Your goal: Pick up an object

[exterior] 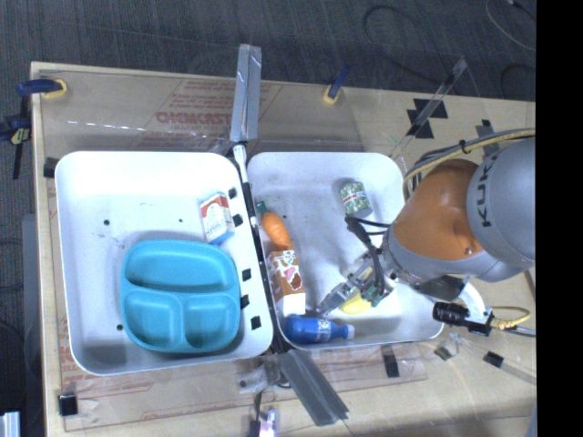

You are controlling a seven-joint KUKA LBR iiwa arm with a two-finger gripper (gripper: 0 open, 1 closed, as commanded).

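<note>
In the right bin (273, 167), close to its near right corner, the end effector (351, 291) hangs low over the white floor. It sits at the end of the grey arm (496, 217), whose orange band (435, 217) bulges over the bin's right wall. From here I cannot tell whether it is spread or pressed together; its tip is a tangle of dark metal and cable. A small yellow object (357, 306) lies right at that tip, on the side toward the bin's near wall, seemingly touching it, but I cannot see it gripped.

Taking that right bin as the marker: along its near wall lies a blue bottle (316, 329) with a white cap, on its side, just beside the yellow piece. Against its left wall lies an orange bottle (281, 260) with a pictured label, its length running from far to near. Toward its far right corner rests a small greenish can (353, 197), well apart from the others.

Left of the right bin, touching it along the shared wall, is the left bin (91, 176). It holds a blue divided tray (180, 294) and a small red-and-white carton (215, 217), which lies near the shared wall. Both bins sit on the bench (118, 107).
</note>
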